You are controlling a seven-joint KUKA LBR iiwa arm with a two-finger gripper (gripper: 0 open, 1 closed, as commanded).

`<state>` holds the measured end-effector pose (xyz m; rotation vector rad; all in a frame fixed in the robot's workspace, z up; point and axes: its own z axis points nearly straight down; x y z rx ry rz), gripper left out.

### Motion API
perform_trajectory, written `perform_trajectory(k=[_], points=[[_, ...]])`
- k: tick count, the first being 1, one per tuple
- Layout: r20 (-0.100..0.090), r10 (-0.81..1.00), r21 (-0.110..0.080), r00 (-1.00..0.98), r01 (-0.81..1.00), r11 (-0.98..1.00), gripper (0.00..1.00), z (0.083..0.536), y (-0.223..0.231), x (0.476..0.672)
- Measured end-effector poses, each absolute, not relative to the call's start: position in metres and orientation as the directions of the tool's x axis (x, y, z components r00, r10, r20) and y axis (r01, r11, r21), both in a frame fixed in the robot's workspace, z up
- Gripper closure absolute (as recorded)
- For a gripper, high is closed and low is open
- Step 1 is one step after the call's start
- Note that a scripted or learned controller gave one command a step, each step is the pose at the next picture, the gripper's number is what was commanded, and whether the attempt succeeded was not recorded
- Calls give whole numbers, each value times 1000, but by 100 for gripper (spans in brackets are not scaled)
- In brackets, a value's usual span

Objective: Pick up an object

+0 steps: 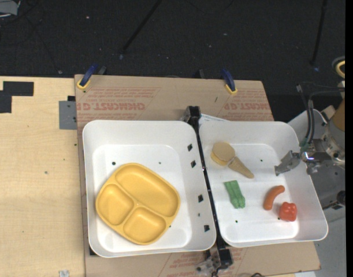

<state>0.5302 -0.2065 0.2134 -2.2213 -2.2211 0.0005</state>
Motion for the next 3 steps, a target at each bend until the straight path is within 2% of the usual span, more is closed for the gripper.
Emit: perform_trajectory(k=[1,2,3], points=[[1,1000,-4,-19,1000,19,0,85,-209,558],[0,998,0,65,998,-65,0,88,-179,587],[1,1000,1,-4,1000,4,0,88,-123,627]])
